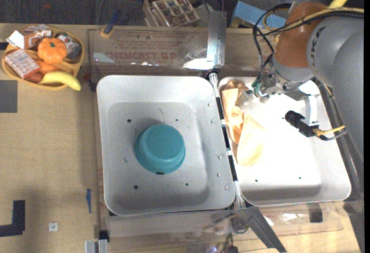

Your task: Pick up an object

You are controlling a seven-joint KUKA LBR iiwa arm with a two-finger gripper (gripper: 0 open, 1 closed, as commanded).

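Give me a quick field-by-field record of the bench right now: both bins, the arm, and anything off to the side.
left bin: one upturned teal bowl, near the centre
right bin: pale yellowish cloth along its left side
arm: reaches in from the right, over the right bin's upper part
gripper: at the cloth's upper end; finger state unclear
held object: none visible
off-bin: bowl of toy food with banana and pumpkin, upper left on the bench
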